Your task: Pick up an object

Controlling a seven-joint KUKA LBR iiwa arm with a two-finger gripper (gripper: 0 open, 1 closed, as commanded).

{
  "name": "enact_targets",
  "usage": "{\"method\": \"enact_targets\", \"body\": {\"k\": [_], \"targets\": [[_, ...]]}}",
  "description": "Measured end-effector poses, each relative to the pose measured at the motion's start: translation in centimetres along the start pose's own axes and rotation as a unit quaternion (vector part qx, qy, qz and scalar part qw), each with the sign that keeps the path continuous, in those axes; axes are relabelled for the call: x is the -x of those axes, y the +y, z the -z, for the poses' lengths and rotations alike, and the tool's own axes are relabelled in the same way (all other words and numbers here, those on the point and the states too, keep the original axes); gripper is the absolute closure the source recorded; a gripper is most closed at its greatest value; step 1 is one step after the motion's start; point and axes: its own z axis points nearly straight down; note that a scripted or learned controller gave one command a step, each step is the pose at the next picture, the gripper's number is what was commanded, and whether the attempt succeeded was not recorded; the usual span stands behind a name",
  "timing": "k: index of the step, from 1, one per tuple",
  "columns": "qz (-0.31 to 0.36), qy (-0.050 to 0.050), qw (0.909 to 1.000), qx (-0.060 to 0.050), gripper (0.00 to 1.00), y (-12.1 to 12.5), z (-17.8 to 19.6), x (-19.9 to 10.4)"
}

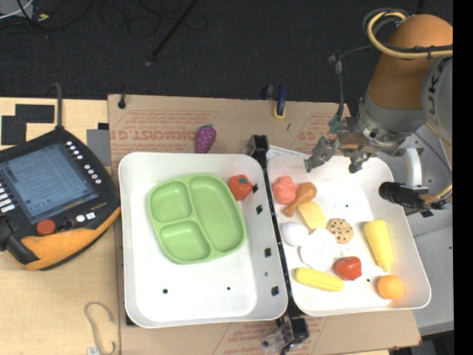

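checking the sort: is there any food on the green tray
No, the green tray has three bare compartments; the tomato lies beside it in the left bin.

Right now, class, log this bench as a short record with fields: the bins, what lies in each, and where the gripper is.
left bin: green divided plate, red tomato beside it
right bin: toy foods, among them a cookie, a drumstick, two corn cobs, an orange
outside bins: purple grapes on the cardboard
gripper: open, above the right bin's far edge, holding nothing
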Motion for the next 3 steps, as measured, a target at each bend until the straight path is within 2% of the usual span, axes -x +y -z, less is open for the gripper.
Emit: {"method": "enact_targets", "body": {"k": [2, 3], "targets": [[-0.001, 0.000, 1.0000, -0.004, 0.00, -0.9, -10.7, -1.3], [0.000, -0.002, 1.0000, 0.000, 0.00, -0.8, -15.9, -1.4]]}}
